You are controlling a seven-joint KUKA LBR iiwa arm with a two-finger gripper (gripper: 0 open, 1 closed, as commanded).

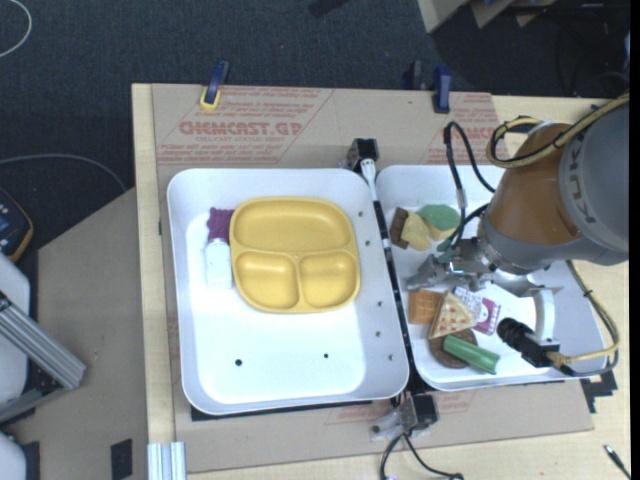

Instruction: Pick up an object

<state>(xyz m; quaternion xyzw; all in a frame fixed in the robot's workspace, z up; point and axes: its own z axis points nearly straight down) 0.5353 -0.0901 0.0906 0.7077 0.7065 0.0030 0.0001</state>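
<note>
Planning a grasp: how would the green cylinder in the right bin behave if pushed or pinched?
The green cylinder lies on its side, so it may roll. It looks like smooth plastic, probably light, rigid and slippery. It rests against a brown disc, which might block rolling.

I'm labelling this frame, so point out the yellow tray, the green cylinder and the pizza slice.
yellow tray [294,252], camera view, middle of the tray.
green cylinder [472,353], camera view, middle of its side.
pizza slice [455,317], camera view, centre of the wedge.

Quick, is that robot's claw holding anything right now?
Gripper: low over the right bin's food pile; whether it grips anything cannot be told.
</note>
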